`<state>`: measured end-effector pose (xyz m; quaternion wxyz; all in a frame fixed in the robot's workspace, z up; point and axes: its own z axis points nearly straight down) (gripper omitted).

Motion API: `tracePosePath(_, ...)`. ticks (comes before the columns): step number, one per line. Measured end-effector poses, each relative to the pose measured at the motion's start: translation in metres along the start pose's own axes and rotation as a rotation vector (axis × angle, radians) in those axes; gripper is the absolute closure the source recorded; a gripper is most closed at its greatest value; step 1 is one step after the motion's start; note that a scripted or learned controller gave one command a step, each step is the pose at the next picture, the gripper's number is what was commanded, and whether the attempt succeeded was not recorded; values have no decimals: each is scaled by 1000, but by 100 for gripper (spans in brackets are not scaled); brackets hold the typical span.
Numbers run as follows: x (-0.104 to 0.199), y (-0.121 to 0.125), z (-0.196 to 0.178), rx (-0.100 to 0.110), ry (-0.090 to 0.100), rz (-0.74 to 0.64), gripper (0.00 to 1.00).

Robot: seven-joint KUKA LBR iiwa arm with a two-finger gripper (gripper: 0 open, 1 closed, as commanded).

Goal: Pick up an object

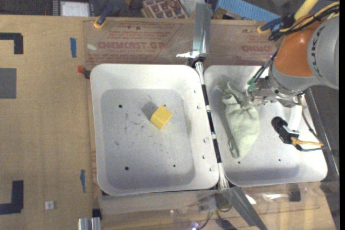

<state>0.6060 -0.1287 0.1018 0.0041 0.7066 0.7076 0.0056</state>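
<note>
A wood-colored table (pixel 43 116) holds two white bins side by side. The arm (pixel 326 56) comes in from the right and ends over the right bin (pixel 307 169). It is grey, with an orange band (pixel 294 56) near its end.

A pale green cloth (pixel 241 124) lies in the right bin, in the half next to the left bin. It is crumpled and long, and runs from the far side of the bin toward the near side. It looks bunched up a little above its middle.

The end effector (pixel 254 95) is over the top right part of the cloth, just by the bunched spot. It is very close to the cloth, but I cannot tell if they touch. I also cannot tell if the end effector is open or closed, or if it has the cloth.

A small yellow block (pixel 161 117) sits near the middle of the left bin (pixel 145 70). It is turned so one corner points to the near side. It is well apart from the end effector, with the rims of both bins between them. A few small dark dots mark the floor of the left bin around the block.

A flat sheet of cardboard (pixel 135 43) lies behind the bins. A bit of blue tape (pixel 73 47) is stuck on the table to the left of it.
</note>
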Motion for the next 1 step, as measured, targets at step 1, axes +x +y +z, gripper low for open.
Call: tracePosePath(1,71,12,-83,13,-2,-97,100)
